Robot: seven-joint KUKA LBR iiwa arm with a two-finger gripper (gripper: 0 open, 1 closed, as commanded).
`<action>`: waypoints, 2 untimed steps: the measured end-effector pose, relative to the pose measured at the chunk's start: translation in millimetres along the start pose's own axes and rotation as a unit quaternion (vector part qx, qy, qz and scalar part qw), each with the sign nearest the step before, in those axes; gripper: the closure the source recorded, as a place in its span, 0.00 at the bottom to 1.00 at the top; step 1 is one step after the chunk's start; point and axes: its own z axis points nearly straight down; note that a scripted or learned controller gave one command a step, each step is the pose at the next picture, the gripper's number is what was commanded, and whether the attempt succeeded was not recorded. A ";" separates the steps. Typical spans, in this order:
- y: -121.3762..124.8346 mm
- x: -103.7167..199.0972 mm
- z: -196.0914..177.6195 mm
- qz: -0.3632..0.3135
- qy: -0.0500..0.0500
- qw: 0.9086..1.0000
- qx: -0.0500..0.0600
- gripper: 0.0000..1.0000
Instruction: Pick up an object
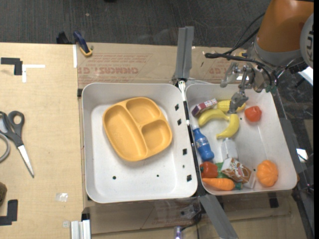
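Note:
The right bin [284, 148] holds several small items. At its far end lie two yellow bananas [212, 116] [230, 127], a piece of corn [224, 104], a dark candy bar [205, 106] and a red tomato [253, 114]. A blue bottle [203, 144] lies along the left wall. Near the front are a red pepper [209, 170], a carrot [218, 183], a snack packet [237, 171] and an orange pumpkin [267, 173]. My gripper [238, 99] hangs low over the far end, just above the corn and the curved banana, left of the tomato. Nothing visibly sits in it.
The left bin [94, 183] carries a yellow divided plate [137, 128]. Scissors [17, 138] lie on the wooden bench at far left, and a blue clip [82, 44] sits behind the bins. The arm's orange band [281, 19] looms over the right bin's far right corner.

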 end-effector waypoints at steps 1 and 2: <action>-5.3 0.2 107.9 0.141 -0.001 0.990 0.000 0.00; -5.7 -1.4 96.9 0.139 -0.004 0.990 0.001 1.00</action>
